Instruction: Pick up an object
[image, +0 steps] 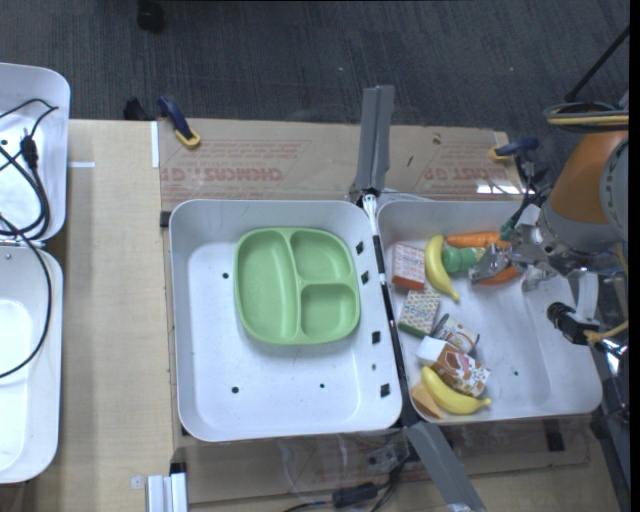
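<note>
beside the hand (497, 262), a carrot (472, 240) and banana (438, 266) crowd close.

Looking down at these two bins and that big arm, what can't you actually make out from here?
- End effector, camera view: too small and cluttered to tell whether it grips anything.
- Carrot: its right end is covered by the end effector.
- Lower banana: partly under a snack packet, whose print is too small to read.
- Arm: cut off by the right edge.

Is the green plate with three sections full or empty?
Empty. The green three-section plastic plate lies flat in the left white bin, and all three compartments show bare green. The toy food sits in the right white bin.
</note>
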